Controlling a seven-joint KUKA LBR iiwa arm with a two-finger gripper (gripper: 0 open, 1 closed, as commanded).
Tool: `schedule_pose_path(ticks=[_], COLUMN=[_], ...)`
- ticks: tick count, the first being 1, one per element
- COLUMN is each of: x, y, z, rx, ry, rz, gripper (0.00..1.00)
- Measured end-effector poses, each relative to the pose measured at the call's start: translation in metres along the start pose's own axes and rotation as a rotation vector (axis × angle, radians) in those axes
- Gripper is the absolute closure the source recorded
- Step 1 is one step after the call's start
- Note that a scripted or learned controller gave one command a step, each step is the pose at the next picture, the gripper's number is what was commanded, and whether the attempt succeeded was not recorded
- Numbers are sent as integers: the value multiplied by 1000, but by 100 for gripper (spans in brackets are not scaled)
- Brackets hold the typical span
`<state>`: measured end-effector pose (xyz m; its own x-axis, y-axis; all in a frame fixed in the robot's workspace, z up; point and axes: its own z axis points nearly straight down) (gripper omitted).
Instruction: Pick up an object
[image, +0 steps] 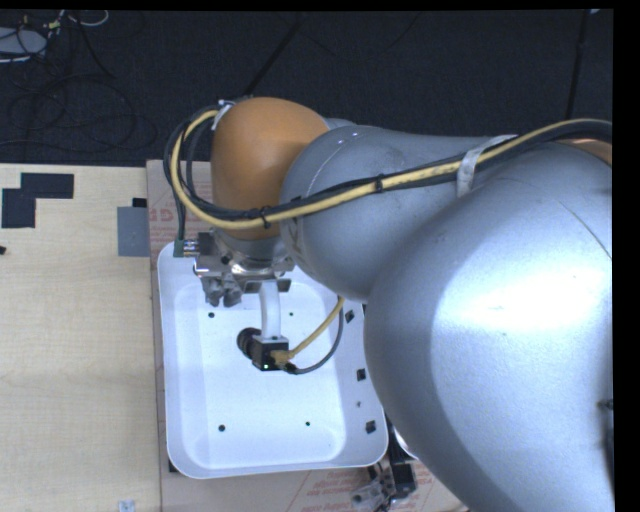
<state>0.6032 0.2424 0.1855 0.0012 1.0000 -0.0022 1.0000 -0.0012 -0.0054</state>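
My arm (480, 300) covers the white bin's (185, 420) right rim and is cut by the right edge. Its wrist (262, 150) half hides the gripper (228, 290).

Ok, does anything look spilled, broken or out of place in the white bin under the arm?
Nothing stands out. The white bin sits square on the bench, no spill or crack on the floor that shows, and the tool hangs over its far end.

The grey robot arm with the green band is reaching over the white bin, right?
Almost. The band is orange, not green. The camera view shows it above the wrist of the grey arm, which does reach over the white bin.
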Motion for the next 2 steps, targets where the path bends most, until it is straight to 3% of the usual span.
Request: schedule_pose_path(ticks=[1,2], x=[0,-62], y=[-107,-127], z=[86,98], rx=[17,-4], ry=[-4,4], rz=[-1,3], gripper=[100,100])
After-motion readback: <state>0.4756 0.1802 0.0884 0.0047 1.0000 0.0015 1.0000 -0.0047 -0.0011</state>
